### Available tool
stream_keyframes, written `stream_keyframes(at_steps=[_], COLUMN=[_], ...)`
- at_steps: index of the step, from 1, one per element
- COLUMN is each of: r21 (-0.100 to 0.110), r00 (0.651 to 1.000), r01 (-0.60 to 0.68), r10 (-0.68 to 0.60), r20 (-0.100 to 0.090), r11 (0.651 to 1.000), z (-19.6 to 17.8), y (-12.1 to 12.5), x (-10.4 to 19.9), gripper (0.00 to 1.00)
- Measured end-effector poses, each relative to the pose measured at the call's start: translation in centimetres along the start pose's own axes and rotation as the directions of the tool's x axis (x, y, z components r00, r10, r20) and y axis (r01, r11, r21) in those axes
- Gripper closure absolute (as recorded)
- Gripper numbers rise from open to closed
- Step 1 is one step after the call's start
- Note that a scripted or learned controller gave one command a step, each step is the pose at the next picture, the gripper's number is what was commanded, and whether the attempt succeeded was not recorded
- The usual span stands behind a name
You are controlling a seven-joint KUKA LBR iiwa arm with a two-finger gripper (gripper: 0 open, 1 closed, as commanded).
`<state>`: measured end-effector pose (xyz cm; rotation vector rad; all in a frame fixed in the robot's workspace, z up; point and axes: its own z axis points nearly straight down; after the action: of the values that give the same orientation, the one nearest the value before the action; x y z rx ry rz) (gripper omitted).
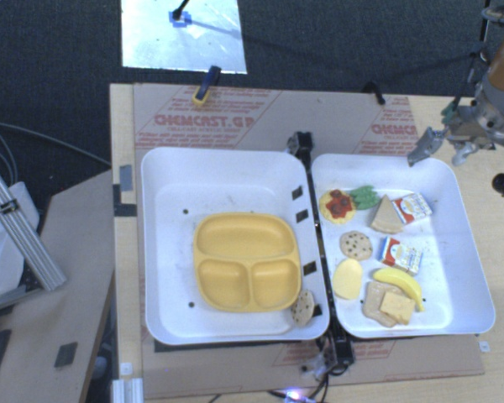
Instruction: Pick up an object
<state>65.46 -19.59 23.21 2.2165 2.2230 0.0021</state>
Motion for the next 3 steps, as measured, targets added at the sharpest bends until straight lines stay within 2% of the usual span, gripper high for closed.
stream_keyframes(at_steps=[1, 2, 3], r21=[-0.003, -0.005, 0.012], r00=[1.0, 1.0, 1.0], r01=[-0.002, -0.003, -0.001], r10=[0.002, 0.003, 0.001], r20=[0.001, 0.002, -0.005], r11=[1.0, 1.0, 1.0], z=[13.5, 11.5, 15.0], y=[-1.5, 1.6, -7.6], x=[7.0, 3.4, 8.5], gripper=[0.0, 0.0, 0.0])
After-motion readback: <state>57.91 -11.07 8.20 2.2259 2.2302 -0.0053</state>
